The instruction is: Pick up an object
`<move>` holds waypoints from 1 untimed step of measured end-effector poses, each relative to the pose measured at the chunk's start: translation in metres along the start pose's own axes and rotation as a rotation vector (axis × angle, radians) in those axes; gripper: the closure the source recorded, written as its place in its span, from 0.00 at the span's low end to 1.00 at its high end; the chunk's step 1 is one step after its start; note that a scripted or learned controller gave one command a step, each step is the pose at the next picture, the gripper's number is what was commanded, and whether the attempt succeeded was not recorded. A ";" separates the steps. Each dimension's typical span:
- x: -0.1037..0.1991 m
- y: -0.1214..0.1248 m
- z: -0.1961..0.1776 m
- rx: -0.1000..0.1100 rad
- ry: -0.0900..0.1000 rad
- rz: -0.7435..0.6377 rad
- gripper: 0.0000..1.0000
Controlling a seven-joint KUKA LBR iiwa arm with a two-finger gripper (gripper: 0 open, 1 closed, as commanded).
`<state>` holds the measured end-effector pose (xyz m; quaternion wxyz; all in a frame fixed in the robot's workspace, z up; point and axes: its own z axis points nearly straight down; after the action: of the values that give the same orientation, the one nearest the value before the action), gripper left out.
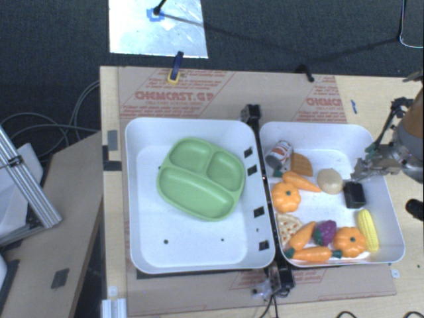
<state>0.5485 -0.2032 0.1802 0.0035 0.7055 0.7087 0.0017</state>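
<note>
One gripper [363, 171] hangs at the right rim of the right bin [344, 134], and you cannot tell its state from this slant. Take the black block [354, 195] as landmark: it lies just under the gripper, toward you. The round beige piece [329, 180] is just left of the block, the corn [368, 229] below it, long axis running toward you.

Both white bins [192, 260] look like smooth, slightly glossy plastic. Left of the toy corn [368, 229], a matt green plastic tray [201, 177]. The tabletop [225, 95] looks like printed brown paper; behind it, a shiny foil-like sheet [158, 18].
</note>
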 end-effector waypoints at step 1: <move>-0.001 0.002 -0.048 0.000 0.000 0.000 1.00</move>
<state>0.5502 -0.2036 0.2278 0.0033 0.7055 0.7087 0.0016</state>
